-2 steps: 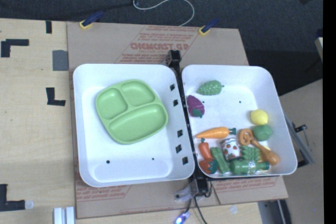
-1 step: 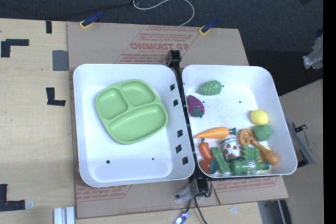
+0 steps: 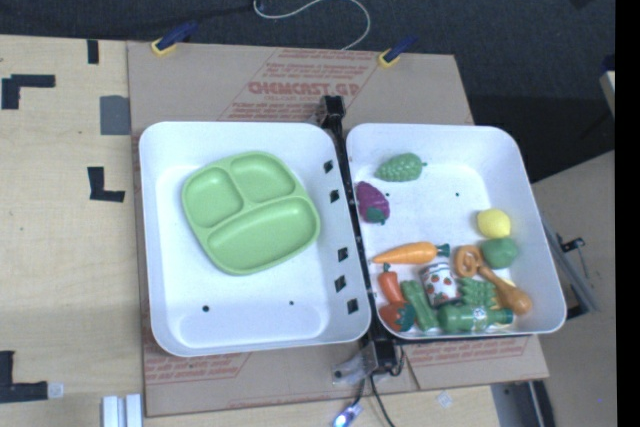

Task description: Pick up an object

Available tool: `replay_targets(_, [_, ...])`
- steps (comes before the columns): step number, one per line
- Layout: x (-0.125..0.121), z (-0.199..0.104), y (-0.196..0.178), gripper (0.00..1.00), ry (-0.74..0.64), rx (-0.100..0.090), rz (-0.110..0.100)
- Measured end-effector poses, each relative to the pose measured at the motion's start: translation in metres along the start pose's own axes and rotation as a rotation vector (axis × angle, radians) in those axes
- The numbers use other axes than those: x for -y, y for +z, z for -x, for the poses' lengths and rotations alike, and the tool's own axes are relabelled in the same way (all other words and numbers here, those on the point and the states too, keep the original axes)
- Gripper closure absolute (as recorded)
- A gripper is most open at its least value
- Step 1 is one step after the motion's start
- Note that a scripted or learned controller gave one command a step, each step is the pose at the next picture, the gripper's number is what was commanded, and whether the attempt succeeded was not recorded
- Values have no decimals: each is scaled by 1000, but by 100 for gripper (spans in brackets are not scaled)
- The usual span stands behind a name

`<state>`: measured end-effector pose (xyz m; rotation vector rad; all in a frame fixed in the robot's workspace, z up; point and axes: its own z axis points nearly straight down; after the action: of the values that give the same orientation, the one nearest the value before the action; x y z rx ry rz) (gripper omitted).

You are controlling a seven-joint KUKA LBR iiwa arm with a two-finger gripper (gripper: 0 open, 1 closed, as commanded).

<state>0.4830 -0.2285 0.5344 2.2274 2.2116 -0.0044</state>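
Camera view shows cardboard sheet (image 3: 300,85) with red, unreadable print.

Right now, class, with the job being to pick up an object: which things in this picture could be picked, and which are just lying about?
Could be picked:
green grapes
purple toy
carrot
lemon
heap of small toys

Just lying about:
green divided plate
white cable
two clamps
cardboard sheet

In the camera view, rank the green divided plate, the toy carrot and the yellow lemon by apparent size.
1. green divided plate
2. toy carrot
3. yellow lemon
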Motion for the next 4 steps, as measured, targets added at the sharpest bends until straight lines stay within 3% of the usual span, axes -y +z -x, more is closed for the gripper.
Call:
replay_targets(1, [-1,-134,35,100,-22,-7,-4])
replay_targets(2, [0,-79,-2,100,-4,-1,4])
replay_targets(3, [-1,-1,0,100,-2,-1,1])
replay_targets(4, [-1,-98,-1,100,-17,-5,0])
